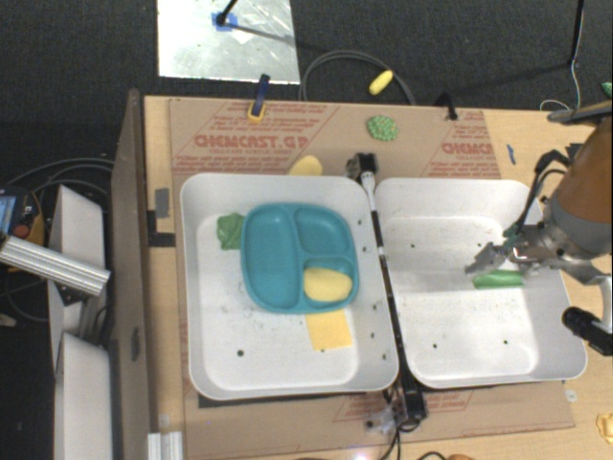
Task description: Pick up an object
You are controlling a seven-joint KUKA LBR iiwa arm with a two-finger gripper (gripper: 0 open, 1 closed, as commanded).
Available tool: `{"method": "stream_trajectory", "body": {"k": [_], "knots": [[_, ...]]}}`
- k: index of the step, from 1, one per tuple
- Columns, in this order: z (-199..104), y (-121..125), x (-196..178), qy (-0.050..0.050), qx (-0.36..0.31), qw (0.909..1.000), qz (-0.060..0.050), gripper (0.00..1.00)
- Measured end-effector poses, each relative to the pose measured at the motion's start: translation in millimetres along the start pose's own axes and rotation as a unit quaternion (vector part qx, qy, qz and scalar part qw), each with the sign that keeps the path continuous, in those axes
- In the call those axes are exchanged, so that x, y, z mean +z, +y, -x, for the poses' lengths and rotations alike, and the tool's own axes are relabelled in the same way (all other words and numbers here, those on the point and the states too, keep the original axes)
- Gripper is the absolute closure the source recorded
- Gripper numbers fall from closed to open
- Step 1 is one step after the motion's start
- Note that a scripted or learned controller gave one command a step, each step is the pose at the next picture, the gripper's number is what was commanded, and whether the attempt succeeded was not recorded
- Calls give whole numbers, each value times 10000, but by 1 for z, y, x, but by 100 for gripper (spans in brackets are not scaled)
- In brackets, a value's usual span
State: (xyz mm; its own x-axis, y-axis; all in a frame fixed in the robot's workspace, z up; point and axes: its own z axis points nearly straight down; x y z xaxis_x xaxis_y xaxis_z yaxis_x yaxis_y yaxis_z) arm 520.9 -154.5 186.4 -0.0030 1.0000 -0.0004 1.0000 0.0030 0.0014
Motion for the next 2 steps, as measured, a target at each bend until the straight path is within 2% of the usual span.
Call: {"method": "stream_trajectory", "body": {"k": [1, 2], "knots": [[54, 35, 101, -3, 18, 10000, -19, 0], [52, 37, 85, -6, 5, 10000, 20, 100]]}}
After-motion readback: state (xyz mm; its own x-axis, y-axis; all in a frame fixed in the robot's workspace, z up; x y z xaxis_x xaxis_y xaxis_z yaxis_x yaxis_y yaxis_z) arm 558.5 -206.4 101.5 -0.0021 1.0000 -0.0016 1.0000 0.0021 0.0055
